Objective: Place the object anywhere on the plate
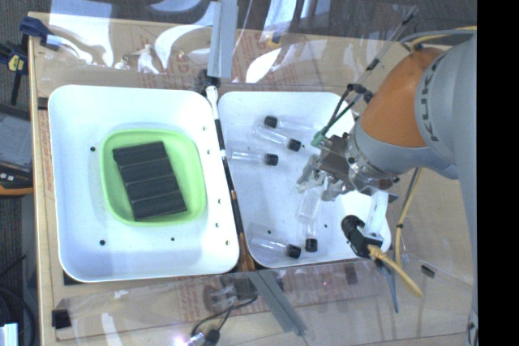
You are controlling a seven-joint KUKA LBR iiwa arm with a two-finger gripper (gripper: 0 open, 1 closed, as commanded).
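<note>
Arm (422,117): grey, orange-banded, over the right bin (243,109). Left bin (73,174): holds the green plate (190,166), which carries a dark ribbed block (150,178). Gripper (320,182): low among the clear, black-capped vials (276,142), right of the plate (we cannot tell whether its fingers stand apart or together). Progress, as we judge: no vial on the plate; pick and transfer remain.

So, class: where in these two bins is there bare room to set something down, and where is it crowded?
Bare: the left bin's white floor around the green plate, widest along its front edge. The plate is mostly covered by a dark ridged block. Crowded: the right bin, with capped clear tubes scattered about and the gripper over its right half.
</note>
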